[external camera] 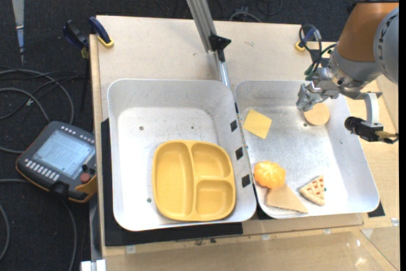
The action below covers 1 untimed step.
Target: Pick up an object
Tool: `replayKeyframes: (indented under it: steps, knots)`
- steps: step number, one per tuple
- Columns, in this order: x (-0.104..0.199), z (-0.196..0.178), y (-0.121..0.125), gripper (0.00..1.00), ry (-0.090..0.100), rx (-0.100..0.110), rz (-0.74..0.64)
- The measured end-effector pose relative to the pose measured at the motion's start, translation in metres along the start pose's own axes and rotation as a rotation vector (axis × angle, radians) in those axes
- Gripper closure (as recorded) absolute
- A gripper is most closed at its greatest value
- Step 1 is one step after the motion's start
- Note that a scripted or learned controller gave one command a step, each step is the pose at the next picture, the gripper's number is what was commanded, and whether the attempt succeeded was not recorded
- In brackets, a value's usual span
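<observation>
Step in hand looked like the approach or descent onto a target. The gripper (311, 98) sat low over the far part of the right bin (346, 155), directly above or touching a round tan disc (317, 116), probably a toy cookie or cracker. The disc lay near the bin's far right, partly covered by the gripper. I could not tell if the tool was open or closed, or whether anything was gripped; the wrist body blocked the tips from this angle.

Other candidates in the right bin: a yellow cheese slice (258, 124) at far left near the divider, an orange (269, 174) at near left, a tan bread wedge (285, 200) just beside and nearer than it, and a pizza slice toy (314, 190) to the right of the wedge. The left bin (127, 98) held a yellow divided plate (193, 181) at near right.

The next move likely called for settling square on the disc, closing, then lifting straight. The disc was flat, so a low pinch at the edge seemed needed and a slip seemed likely.

Hard to make out: contact between tool and disc, the disc's hidden far edge, and the arm's upper part, cut off at right. A grey pole (196, 0) crossed the far bench.
</observation>
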<state>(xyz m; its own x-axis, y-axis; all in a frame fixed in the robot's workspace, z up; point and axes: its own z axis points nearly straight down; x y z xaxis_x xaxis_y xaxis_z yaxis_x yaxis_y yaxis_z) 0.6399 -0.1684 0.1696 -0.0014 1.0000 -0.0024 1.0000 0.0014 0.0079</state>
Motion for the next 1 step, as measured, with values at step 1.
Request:
replayKeyframes:
  steps: [1]
  knots:
    - [0.0007, -0.0635, -0.0027, 1.0, 0.0, -0.001, -0.002]
